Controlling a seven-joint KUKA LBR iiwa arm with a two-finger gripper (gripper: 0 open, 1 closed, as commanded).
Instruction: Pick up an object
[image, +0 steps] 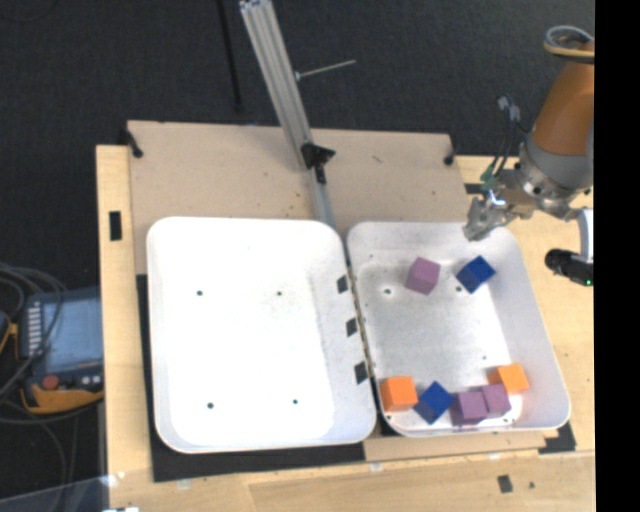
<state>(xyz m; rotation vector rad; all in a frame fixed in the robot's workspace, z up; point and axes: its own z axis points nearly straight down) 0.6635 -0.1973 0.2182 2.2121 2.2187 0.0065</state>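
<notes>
Pale wooden bench (240, 165) carries two shallow white bins side by side on a dark mat, with a slanted aluminium rail (285, 90) crossing the far side toward the seam between them. Left white bin (165, 330) offers a broad bare floor. Right white bin (445, 330) has its open room through the middle; the cubes keep to the far part and the near rim.

Near the far wall of the right bin sit a purple foam cube (423, 274) and a blue foam cube (475, 273), close beside each other but apart. Along the near rim a row runs from an orange foam cube (399, 392) by the seam, to a second blue cube (434, 401) touching it, then a pair of purple cubes (478, 405) pressed together, and a second orange cube (512, 378) just beside them near the right wall.

From the right the grey arm with its orange band (565, 105) leans in, wrist angled down and leftward. Its two-finger gripper (480, 222) hangs over the far right rim of the right bin, just beyond the blue foam cube and not touching it. Whether the fingers stand apart or together I cannot tell; nothing is seen between them.
</notes>
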